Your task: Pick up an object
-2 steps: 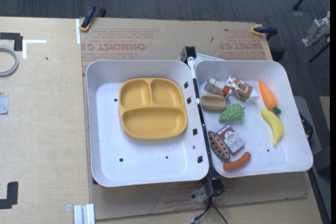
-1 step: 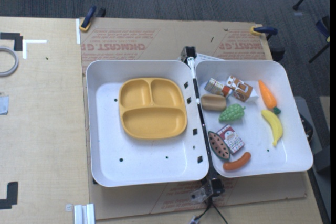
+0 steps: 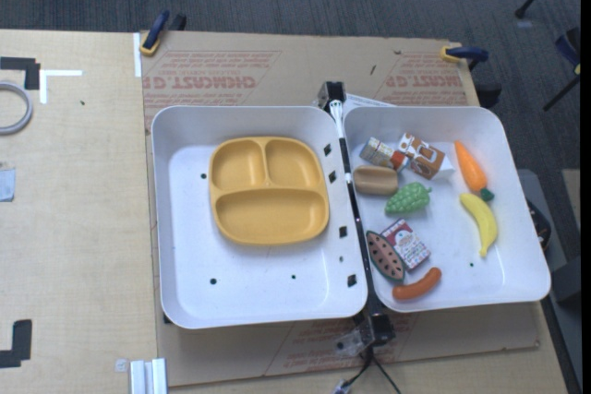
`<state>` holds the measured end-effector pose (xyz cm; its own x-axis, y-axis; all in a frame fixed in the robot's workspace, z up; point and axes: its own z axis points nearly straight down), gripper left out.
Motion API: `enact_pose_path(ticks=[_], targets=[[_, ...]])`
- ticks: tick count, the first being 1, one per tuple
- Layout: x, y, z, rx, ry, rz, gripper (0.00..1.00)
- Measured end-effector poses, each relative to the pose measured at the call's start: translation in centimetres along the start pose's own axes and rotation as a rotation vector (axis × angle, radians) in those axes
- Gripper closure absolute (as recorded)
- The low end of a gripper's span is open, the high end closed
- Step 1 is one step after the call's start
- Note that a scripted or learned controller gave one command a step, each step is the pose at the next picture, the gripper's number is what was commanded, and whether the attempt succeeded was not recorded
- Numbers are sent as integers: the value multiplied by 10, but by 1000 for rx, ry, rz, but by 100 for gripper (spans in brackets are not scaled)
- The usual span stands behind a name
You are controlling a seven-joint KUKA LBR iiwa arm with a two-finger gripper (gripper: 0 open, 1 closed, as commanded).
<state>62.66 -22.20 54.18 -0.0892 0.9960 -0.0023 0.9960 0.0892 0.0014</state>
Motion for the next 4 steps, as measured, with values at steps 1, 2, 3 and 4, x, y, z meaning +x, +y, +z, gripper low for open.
enact_pose_path(ticks=[1, 2, 3, 4], targets=[[3, -4, 145, 1, 1, -116, 0], [-1, 23, 293, 0, 1, -477, 0], [-1, 22, 417, -1, 1, -665, 0], [62, 17, 449, -2, 1, -1054, 0]])
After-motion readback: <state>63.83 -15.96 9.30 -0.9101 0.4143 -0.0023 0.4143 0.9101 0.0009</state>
